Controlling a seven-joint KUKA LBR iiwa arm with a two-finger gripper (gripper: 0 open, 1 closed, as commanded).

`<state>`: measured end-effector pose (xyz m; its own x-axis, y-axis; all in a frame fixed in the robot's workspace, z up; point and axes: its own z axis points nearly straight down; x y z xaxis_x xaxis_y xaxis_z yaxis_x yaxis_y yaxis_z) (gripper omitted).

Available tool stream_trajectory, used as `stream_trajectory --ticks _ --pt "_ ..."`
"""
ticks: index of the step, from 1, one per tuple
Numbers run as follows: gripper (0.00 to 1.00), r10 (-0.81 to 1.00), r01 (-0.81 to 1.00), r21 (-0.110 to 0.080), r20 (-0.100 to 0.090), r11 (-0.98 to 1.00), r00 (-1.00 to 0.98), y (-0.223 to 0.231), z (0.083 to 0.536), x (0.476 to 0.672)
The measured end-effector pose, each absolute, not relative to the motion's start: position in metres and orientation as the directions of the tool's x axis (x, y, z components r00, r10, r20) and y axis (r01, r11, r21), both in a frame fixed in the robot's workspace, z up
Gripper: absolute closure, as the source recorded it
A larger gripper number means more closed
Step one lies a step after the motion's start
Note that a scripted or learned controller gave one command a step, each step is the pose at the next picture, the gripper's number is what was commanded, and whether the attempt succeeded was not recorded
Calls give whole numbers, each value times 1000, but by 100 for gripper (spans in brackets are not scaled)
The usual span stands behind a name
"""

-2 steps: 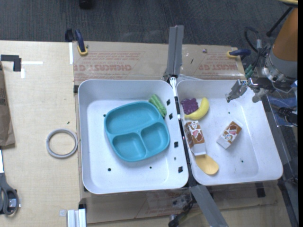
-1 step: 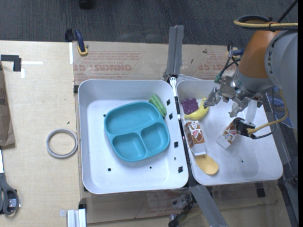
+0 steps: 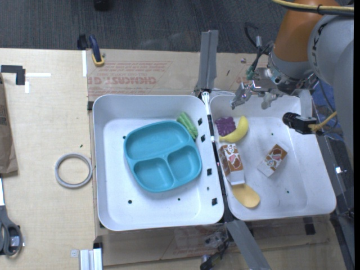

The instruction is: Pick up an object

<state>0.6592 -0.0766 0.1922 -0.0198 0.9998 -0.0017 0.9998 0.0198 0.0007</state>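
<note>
My gripper (image 3: 254, 96) hangs over the far edge of the right bin (image 3: 304, 198), its fingers spread and nothing between them. Below and left of it lie a yellow banana (image 3: 241, 129) and a purple bunch of grapes (image 3: 224, 124), touching each other. A brown and white carton (image 3: 232, 163) lies along the bin's left wall. At its near end sits a yellow rounded piece (image 3: 247, 196). A smaller brown and white box (image 3: 273, 160) rests alone in the middle of the bin.
The left bin (image 3: 112, 201) holds a blue divided plate (image 3: 163, 155) with a green item (image 3: 189, 125) at its far right corner. A tape ring (image 3: 73, 170) and scissors (image 3: 8, 238) lie on the bench to the left.
</note>
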Motion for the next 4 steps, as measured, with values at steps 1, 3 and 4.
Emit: stream_trajectory --ticks 1,3,4 --pt "0 993 993 0 -1 121 -121 -93 92 652" --pt "100 1000 1000 0 -1 14 -14 -15 192 659" --pt "0 1000 1000 0 -1 14 -14 -16 192 659"
